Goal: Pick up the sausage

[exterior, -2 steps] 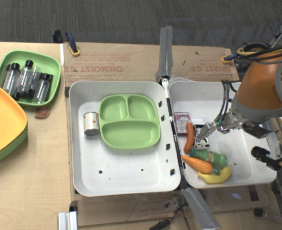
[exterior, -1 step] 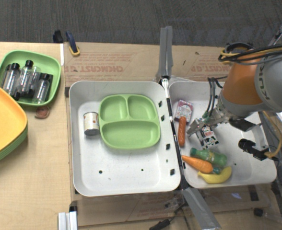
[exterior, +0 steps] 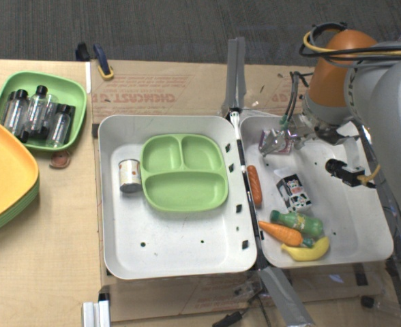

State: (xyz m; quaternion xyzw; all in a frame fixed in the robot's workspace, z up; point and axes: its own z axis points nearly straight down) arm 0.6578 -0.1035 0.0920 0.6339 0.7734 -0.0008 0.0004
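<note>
The sausage [exterior: 255,185] is a reddish-orange link lying lengthwise along the left wall of the right bin [exterior: 364,251]. My gripper [exterior: 275,142] hangs over the upper left part of that bin, up and to the right of the sausage and apart from it. Nothing shows between its metal fingers.
In the right bin lie a small black-and-white box [exterior: 294,191], a green bottle [exterior: 297,221], a carrot [exterior: 280,231] and a banana [exterior: 307,250]. The left bin [exterior: 180,251] holds a green divided plate [exterior: 185,172] and a small can [exterior: 129,176]. A green tray of bottles [exterior: 39,110] and orange plates [exterior: 6,179] sit far left.
</note>
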